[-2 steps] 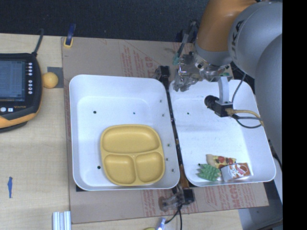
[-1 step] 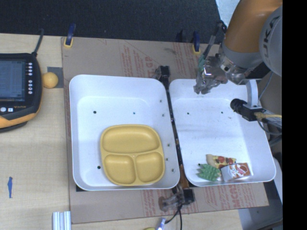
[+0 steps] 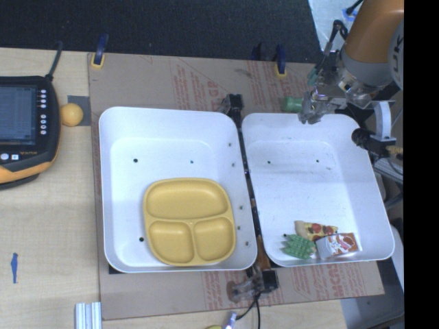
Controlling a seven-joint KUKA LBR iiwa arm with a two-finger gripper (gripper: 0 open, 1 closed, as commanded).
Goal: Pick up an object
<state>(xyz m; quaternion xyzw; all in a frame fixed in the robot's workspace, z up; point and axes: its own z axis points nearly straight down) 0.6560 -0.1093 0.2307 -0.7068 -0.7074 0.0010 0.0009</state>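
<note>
Fingers' state couldn't be told; gripper (image 3: 312, 114) hung over right bin's (image 3: 357, 184) far rim. Small packet (image 3: 338, 244) probably light, crinkly; grab across its middle.

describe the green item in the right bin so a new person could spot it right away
Start at the right white bin and go to its near edge, where three small things cluster. The green toy is the leftmost, touching a pizza-slice toy and a red-and-white packet. It is the only green, leafy, spiky-edged one.
</note>
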